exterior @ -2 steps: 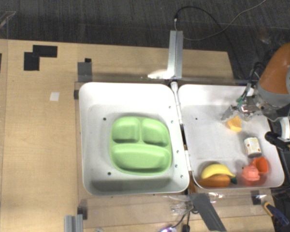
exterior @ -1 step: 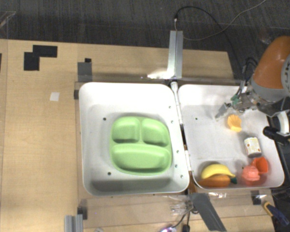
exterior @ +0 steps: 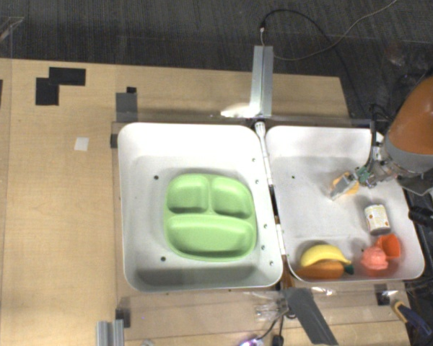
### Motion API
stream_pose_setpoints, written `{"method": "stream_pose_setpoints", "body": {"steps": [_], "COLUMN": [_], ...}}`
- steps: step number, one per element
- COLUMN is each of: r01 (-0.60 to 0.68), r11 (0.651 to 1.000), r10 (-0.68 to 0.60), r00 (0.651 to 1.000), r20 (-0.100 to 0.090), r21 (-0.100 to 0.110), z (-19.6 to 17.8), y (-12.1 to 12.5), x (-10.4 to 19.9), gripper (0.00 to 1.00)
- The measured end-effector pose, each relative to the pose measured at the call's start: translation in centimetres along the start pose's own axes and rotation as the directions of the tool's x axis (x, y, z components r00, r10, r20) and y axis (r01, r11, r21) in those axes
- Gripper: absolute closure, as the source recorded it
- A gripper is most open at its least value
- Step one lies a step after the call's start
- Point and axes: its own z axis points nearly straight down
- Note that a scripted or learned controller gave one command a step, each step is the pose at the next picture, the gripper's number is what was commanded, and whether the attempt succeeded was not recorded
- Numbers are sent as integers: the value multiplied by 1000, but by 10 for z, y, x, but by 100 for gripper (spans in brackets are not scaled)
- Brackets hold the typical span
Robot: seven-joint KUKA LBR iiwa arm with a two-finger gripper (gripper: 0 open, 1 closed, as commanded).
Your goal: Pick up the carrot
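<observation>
One carrot [exterior: 323, 269], two bins [exterior: 137, 193].

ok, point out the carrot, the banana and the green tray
carrot [exterior: 323, 269]: camera view, middle of its orange body.
banana [exterior: 322, 254]: camera view, top of its curve.
green tray [exterior: 211, 218]: camera view, ridge between compartments.

**What cannot be made out in the right bin**

The arm [exterior: 422, 125] is cut off by the right edge, only its orange band and grey wrist in view. The gripper [exterior: 344, 184] is small and blurred, so how its jaws stand cannot be told. The carrot [exterior: 322, 269] lies partly under the banana [exterior: 323, 254], its upper side hidden. The pink toy [exterior: 375, 259] and the orange piece [exterior: 391, 246] touching it are too blurred to name. The label on the small can [exterior: 377, 218] is unreadable.
</observation>
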Motion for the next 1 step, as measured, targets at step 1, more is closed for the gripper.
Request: {"method": "stream_pose_setpoints", "body": {"steps": [1], "r01": [-1], "r11": [1000], "r10": [1], "r00": [1000], "r20": [2], "r21": [-6], "z": [-12], "y": [3], "x": [0], "gripper": [100]}}
